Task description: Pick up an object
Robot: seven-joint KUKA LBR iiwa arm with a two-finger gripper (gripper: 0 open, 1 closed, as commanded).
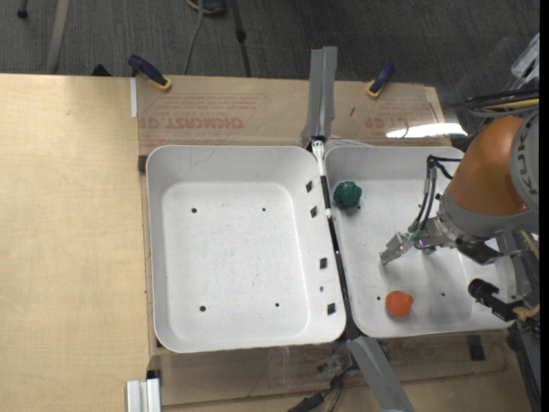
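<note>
A dark green lumpy object (347, 195) lies near the back left corner of the right bin (377, 316). A small orange-red object (399, 304) rests near that bin's front edge. My gripper (396, 249) hangs over the middle of the right bin, between the two objects and touching neither. It points left from the orange-banded wrist (485, 174). Nothing shows between its fingers.
The left bin (159, 230) sits beside the right one, split from it by a grey divider bar (322, 93). Cardboard (223, 114) lies behind the bins, held by two clamps. Bare wooden bench spreads to the left.
</note>
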